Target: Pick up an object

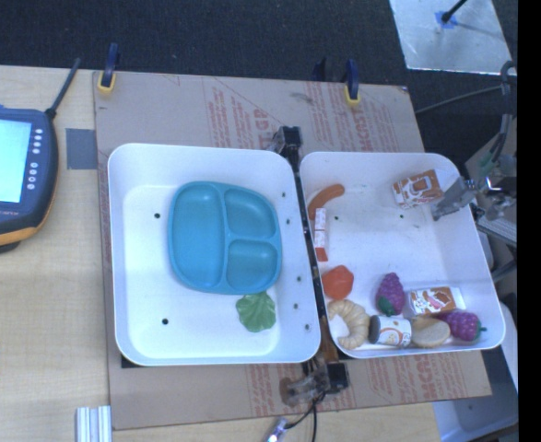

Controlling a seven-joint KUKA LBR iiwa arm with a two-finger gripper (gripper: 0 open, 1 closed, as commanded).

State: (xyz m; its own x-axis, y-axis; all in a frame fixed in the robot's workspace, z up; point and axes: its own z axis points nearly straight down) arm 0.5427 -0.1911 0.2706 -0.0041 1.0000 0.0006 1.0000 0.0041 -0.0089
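Carton (416, 189) lies in right bin (381, 247), upper corner, just beside my gripper (454, 199). Grip state: cannot tell. Risk: carton flat, close to bin wall; I may clip rim or skid it away, come up empty.

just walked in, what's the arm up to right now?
Nothing is picked yet. The gripper sits at the right edge of the right bin, next to a small carton in that bin's far corner. Most of the toy food is piled along the near side: croissant, purple grapes, a second carton. The left bin holds a blue divided plate and a green lettuce piece.
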